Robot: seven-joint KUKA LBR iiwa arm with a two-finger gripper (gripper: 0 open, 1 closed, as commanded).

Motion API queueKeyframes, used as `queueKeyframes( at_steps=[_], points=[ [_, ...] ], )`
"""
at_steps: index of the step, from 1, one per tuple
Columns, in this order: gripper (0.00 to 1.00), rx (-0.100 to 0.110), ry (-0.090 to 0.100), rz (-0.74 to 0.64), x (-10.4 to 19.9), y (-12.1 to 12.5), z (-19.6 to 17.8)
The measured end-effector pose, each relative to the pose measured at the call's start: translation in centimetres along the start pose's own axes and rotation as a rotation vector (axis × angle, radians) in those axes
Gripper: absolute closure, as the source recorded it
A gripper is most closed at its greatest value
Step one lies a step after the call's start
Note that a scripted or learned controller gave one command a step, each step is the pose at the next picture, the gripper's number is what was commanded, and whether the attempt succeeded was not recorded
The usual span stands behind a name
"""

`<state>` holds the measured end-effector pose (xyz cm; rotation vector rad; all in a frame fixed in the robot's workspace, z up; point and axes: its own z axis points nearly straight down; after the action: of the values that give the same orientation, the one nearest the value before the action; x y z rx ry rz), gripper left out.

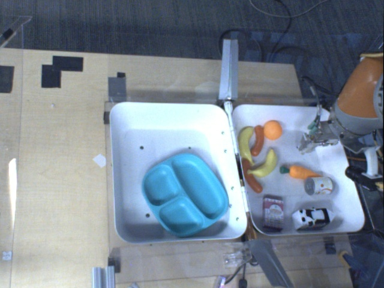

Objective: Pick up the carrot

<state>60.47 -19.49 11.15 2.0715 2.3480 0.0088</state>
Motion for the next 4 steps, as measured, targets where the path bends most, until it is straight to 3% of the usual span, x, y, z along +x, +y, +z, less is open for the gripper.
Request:
queueKeyframes(
  at_steps=[1,2,3,4],
  points=[
    [0.00,0.000,0.000,0.000,0.0,0.0,0.0],
    [0.00,0.000,0.000,-0.050,3.4,-4.6,2.1],
    [0.00,-0.005,-0.002,-0.131,7.1,-7.5,2.0],
    [1.00,-0.010,0.000,-0.132,7.2,-7.2,0.8]
  ],
)
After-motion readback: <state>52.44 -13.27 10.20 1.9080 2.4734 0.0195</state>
